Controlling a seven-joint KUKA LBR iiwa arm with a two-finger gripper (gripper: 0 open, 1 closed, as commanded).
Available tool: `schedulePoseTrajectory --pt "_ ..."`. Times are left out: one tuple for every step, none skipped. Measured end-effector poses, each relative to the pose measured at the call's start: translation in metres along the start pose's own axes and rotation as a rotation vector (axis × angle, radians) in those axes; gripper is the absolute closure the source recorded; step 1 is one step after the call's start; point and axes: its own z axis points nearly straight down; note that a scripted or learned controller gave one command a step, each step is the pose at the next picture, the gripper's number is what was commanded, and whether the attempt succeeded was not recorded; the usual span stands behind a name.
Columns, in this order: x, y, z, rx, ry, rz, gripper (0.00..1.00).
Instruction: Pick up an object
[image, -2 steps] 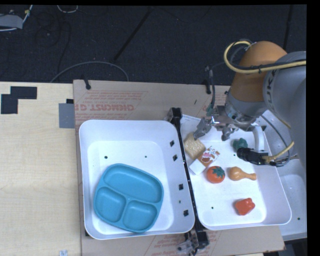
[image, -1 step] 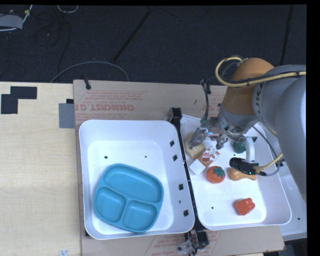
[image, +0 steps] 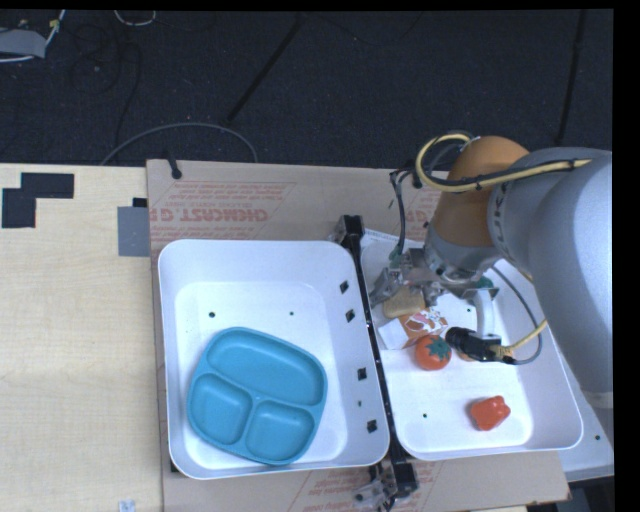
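Observation:
My gripper (image: 402, 280) is down in the right bin (image: 545, 425), near its far left corner. Right below it lies a tan wedge-shaped thing (image: 404, 303), touching or nearly touching the gripper; whether it is held I cannot tell. A small white and red item (image: 426, 321) lies beside the wedge. Just in front of that sits an orange round fruit with a green top (image: 432, 353). Nearer the front of the same bin, a red toy (image: 488, 412) lies apart from the others.
The left bin (image: 200, 270) holds a blue divided plate (image: 258, 396) in its front half. A black clamp strip (image: 366, 340) runs between the two bins. The arm's grey body (image: 570, 260) hangs over the right bin's right side.

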Motion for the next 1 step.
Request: schedulePoseTrajectory --pt "-0.0007 -0.001 -0.0097 0.003 0.0 0.003 1.0"
